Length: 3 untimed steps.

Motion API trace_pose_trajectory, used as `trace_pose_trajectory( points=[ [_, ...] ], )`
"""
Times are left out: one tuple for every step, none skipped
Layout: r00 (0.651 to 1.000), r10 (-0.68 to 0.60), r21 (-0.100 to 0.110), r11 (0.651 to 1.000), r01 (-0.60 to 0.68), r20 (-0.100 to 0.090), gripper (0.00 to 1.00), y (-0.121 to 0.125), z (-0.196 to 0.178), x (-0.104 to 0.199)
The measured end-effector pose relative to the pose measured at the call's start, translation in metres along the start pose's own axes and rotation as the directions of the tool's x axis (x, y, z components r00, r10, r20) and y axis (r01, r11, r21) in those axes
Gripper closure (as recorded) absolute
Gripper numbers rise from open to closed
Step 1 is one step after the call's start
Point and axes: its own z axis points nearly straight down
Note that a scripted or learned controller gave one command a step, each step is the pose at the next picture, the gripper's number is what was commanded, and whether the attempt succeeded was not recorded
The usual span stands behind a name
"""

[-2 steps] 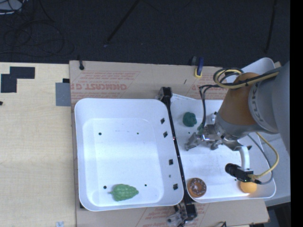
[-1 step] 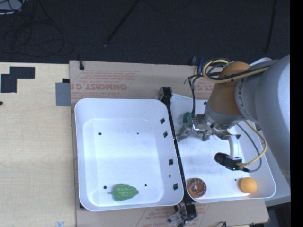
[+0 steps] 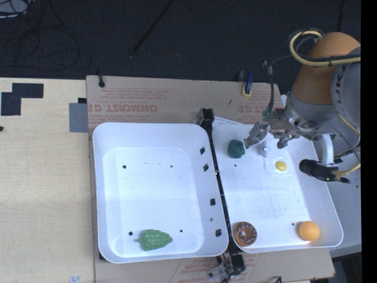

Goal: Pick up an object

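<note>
My gripper point(image 3: 270, 139) hangs open over the back of the right bin point(image 3: 321, 200), with nothing between its fingers. A dark green lump point(image 3: 235, 148) lies just left of the left finger point(image 3: 255, 137), apart from it. A toy fried egg point(image 3: 280, 166) lies just in front of the gripper. Near the bin's front edge are a chocolate donut point(image 3: 244, 233) and an orange ball point(image 3: 308, 231). A light green bumpy fruit point(image 3: 155, 239) rests at the front of the left bin point(image 3: 106, 158).
A black divider strip point(image 3: 215, 175) with clips runs between the two bins. The arm's grey and orange body point(image 3: 324, 75) stands over the right bin's back right corner. Cardboard point(image 3: 153, 99) lies under the bins.
</note>
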Motion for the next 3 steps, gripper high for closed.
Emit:
trace_pose_trajectory(
  points=[
    [1.000, -0.002, 0.009, 1.000, 0.002, -0.003, 0.00, 0.010, -0.039, 0.014],
    [1.000, -0.008, -0.005, 1.000, 0.008, -0.005, 0.00, -0.036, -0.264, 0.093],
    [1.000, -0.003, 0.006, 1.000, 0.003, -0.005, 0.00, -0.107, -0.335, 0.099]
  ],
)
